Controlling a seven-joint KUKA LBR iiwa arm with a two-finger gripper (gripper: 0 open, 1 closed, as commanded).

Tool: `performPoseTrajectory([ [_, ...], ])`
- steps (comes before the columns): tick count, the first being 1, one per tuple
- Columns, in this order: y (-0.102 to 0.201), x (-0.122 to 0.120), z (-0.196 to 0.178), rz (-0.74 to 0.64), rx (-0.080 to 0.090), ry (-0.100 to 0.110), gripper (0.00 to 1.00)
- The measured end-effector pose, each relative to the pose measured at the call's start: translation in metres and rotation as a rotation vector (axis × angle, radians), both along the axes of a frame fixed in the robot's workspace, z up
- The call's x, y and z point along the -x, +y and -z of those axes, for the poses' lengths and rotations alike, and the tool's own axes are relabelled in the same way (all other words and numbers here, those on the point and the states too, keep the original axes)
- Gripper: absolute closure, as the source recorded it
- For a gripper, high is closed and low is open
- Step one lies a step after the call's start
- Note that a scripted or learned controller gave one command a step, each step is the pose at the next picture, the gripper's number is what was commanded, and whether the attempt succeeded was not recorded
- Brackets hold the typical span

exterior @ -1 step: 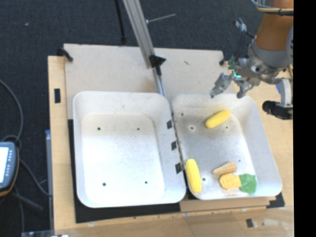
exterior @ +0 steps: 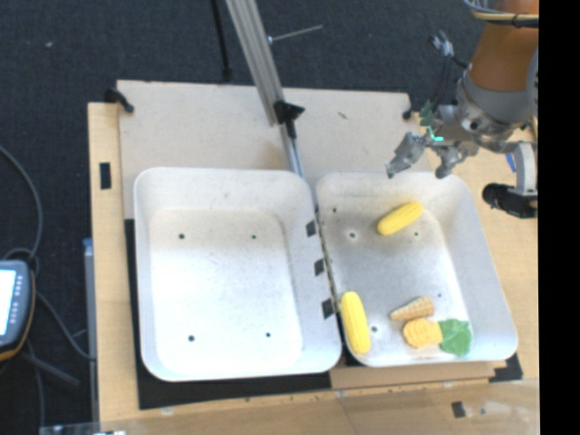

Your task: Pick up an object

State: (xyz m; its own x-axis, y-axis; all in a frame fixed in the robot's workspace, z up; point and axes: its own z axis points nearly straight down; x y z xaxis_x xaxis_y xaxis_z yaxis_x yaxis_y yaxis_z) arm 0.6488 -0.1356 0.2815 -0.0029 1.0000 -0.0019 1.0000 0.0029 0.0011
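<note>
- Gripper (exterior: pixel 420 163) up over the far edge of the right bin (exterior: pixel 485 252), fingers spread open, nothing between them.
- Yellow corn (exterior: pixel 400 217) lying in the right bin near its far edge, just below the open jaws, not touching.
- Another yellow corn (exterior: pixel 354 323) by the near left corner of that bin.
- Small cone (exterior: pixel 412 310) and corn with green leaf (exterior: pixel 437 335) at the near edge.

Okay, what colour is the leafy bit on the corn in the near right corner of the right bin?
Green. The leafy bit shows clearly in the camera view.
</note>
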Motion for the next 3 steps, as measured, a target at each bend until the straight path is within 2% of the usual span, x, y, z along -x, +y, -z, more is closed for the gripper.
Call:
performPoseTrajectory([
  [1, 0.0, 0.009, 0.059, 0.004, 0.0, 0.006, 0.0],
  [2, -0.002, 0.007, 0.121, 0.006, 0.0, 0.006, 0.0],
  [3, -0.006, 0.005, 0.168, 0.006, 0.006, -0.008, 0.0],
])
